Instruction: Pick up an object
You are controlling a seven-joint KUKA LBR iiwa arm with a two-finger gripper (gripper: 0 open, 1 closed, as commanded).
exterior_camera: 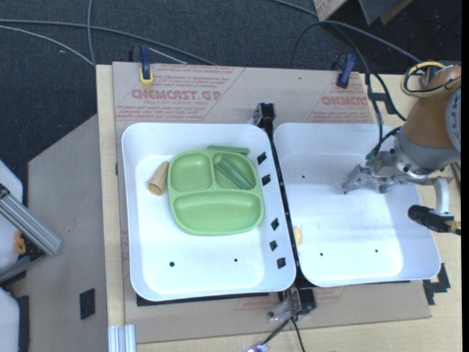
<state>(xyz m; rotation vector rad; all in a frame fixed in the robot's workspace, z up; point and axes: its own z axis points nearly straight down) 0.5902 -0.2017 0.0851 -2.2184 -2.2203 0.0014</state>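
Reaching in from the right, the grey arm with its orange band [429,119] hangs low over the right-hand shallow white bin [352,259], and its two-finger gripper [360,182] sits just above the bin floor in the upper middle of that bin. Whether the claw is apart or together cannot be told from this slant, and nothing can be seen between its tips. The left-hand shallow white bin [198,270] carries the objects: a light green plastic divided plate [214,204] lies flat near its middle, with a darker green oblong piece [236,171] resting in the plate's upper right compartment. A small tan cone-shaped object [157,177] lies on the bin floor just beside the plate's left edge. A tiny yellowish bit [297,235] sits by the dividing rims between the two bins, well apart from the gripper. Both bins rest on a brown cardboard-covered bench [110,196] held by blue clamps [146,63] at its far edge.
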